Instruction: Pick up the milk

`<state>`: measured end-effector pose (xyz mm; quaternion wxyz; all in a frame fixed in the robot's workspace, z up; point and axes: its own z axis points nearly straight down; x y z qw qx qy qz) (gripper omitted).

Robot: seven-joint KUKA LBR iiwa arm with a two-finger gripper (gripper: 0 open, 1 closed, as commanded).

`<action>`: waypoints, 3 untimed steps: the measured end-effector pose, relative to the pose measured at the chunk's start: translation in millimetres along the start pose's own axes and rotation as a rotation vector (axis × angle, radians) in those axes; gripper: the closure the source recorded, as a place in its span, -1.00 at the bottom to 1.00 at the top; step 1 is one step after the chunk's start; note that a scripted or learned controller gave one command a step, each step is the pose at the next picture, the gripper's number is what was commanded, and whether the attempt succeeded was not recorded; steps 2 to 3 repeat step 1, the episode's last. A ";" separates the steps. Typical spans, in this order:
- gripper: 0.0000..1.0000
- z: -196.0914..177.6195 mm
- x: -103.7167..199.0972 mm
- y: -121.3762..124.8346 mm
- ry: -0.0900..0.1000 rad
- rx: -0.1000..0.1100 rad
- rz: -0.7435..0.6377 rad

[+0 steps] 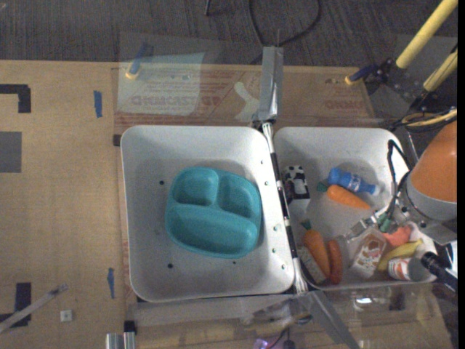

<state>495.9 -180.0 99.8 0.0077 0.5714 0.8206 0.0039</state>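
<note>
The milk (296, 182) is a small carton with black and white cow patches. It stands against the left wall of the right bin (320, 138). My gripper (370, 224) hangs low over the right half of that bin, well to the right of the milk and nearer the front. It is just above a white carton with a brown label (368, 252). The grey arm with its orange band (438, 167) comes in from the right edge.
The right bin also holds a blue bottle (352, 181), an orange carrot (347, 197), a second carrot (315, 249), a sausage (334, 260), a banana (400, 251) and a small bottle (404, 269). A teal divided plate (213, 211) lies in the left bin (145, 166).
</note>
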 end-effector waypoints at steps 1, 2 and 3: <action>-1.00 11.3 -4.0 -5.7 0.006 0.007 0.032; -1.00 11.3 -4.0 -5.7 0.006 0.007 0.032; -1.00 11.3 -4.0 -5.7 0.006 0.007 0.032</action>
